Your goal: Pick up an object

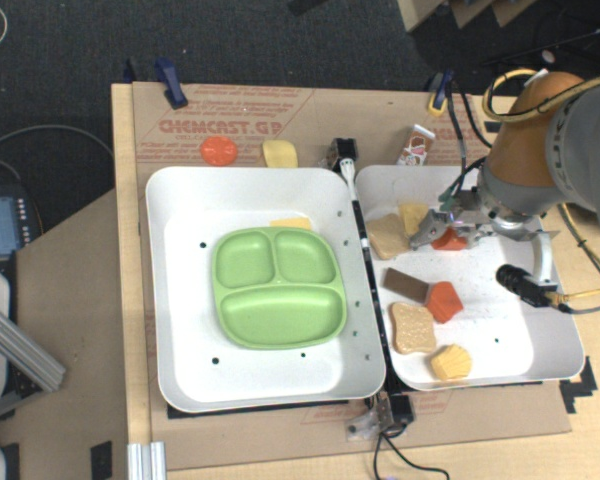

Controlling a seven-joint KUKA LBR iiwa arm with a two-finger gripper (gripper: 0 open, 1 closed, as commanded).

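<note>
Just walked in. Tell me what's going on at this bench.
A grey arm reaches in from the right and has its pincer down in the right bin, near the back, beside a small red piece and a yellow wedge. Whether it grips anything is not clear. Toy food lies loose nearby: a brown bar, an orange-red block, a bread slice. The left bin holds a green divided plate.

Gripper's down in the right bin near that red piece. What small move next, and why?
Probably lower slightly and close. The gripper sits low in the right bin, right at a small red object, beside the yellow piece. No grasp is confirmed.
</note>
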